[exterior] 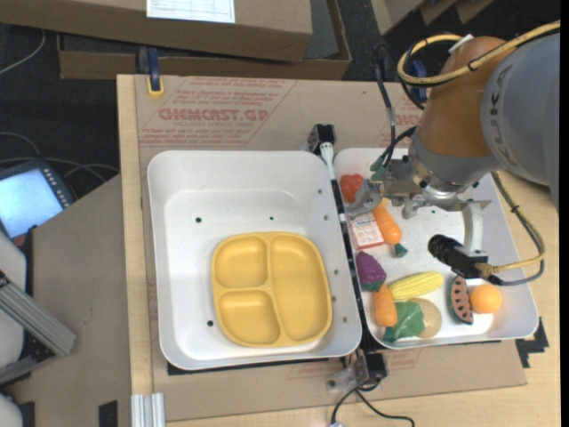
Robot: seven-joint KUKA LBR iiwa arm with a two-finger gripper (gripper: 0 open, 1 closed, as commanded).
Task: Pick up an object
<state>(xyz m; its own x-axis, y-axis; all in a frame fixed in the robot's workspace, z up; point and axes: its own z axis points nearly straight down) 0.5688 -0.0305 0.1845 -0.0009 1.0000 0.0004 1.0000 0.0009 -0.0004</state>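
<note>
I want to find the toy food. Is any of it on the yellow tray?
No, the yellow tray is bare; the toy food lies in the right bin.

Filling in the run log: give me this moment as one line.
arm: over right bin | gripper: low beside carrot | grasp: unconfirmed | yellow tray: in left bin

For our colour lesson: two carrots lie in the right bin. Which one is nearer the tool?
The upper carrot, close under the tool. The other carrot lies lower, beside the corn.
</note>
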